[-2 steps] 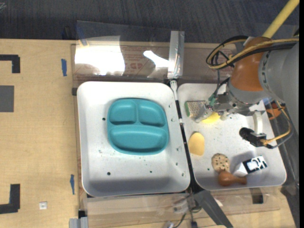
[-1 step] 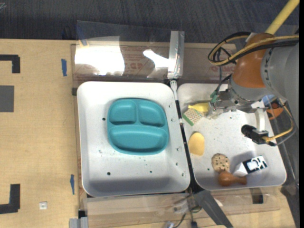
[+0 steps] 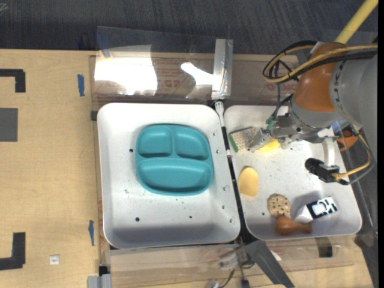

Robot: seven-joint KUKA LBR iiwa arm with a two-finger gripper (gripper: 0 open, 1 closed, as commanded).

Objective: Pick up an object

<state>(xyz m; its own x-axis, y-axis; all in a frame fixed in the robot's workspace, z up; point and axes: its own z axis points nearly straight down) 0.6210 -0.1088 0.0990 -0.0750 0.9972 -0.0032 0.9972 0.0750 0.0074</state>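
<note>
The hand is low in the far left corner of the right bin, at a yellow object beside a green mesh piece; I cannot tell whether anything is gripped. Judging by this, the pick is underway, nothing lifted yet

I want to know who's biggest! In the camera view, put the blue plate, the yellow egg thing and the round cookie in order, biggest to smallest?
1. Blue plate, by far.
2. Yellow egg thing.
3. Round cookie, only slightly smaller-looking.
</note>
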